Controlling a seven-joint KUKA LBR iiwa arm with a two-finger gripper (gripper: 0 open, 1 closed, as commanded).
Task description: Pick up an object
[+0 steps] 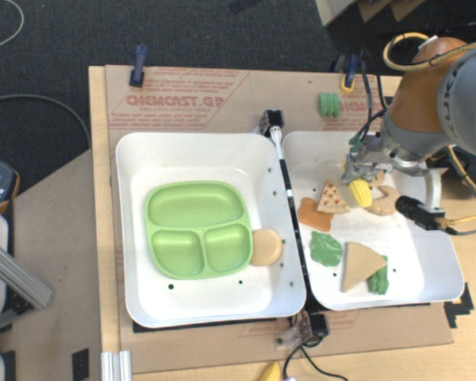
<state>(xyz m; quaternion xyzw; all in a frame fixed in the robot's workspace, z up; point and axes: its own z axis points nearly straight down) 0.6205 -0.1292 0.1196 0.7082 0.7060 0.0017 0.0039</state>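
just gripper [363, 182] at yellow corn [359, 194]

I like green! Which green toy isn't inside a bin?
The small ridged green toy on the board behind the right bin. The green leaf and green tray lie inside bins.

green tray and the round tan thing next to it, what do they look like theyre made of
The green tray looks like moulded plastic with a smooth, slightly matte finish: even colour, rounded compartment walls. The round tan thing is probably plastic or rubber toy food, uniform and dull, though the view is too coarse to be sure.
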